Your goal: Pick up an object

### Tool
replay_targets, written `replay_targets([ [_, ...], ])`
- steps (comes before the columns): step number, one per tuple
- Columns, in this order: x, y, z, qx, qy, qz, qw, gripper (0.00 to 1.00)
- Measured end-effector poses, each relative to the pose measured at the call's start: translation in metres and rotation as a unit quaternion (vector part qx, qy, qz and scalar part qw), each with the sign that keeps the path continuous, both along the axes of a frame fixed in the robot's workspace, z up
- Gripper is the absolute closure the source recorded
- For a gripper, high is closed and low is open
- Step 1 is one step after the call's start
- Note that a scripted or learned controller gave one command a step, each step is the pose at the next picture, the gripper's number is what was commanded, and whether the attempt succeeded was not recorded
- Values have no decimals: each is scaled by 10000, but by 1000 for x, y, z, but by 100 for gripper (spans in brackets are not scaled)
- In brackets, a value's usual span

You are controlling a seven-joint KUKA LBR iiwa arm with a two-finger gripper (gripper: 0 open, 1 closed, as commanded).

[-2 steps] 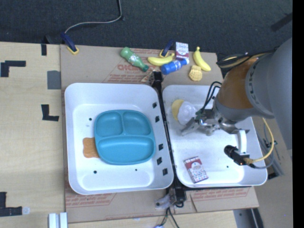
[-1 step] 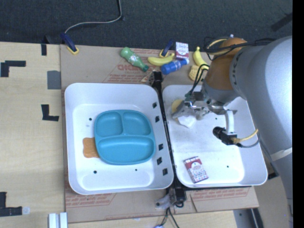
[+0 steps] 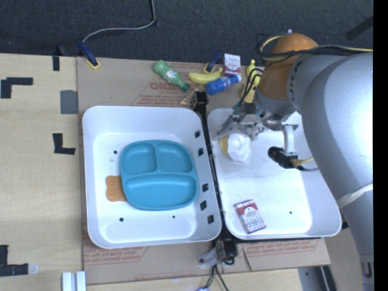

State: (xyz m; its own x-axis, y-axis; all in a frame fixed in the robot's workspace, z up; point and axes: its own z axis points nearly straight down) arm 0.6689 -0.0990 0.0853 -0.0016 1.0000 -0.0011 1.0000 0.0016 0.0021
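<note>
Right bin (image 3: pixel 303 217): my gripper (image 3: pixel 241 125) hangs just above the white bottle (image 3: pixel 238 147); finger spread indiscernible. I would centre over the bottle, descend straight, then close.

The grey arm (image 3: pixel 339 108) is reaching in from the right, its orange band (image 3: pixel 285 62) showing above the wrist, and the gripper (image 3: pixel 242 126) is pointing down-left low in the view's right half.
</note>
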Motion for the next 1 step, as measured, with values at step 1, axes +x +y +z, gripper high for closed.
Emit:
replay_targets([
  [1, 0, 0, 10, -9, 4, 1, 10000, 100],
])
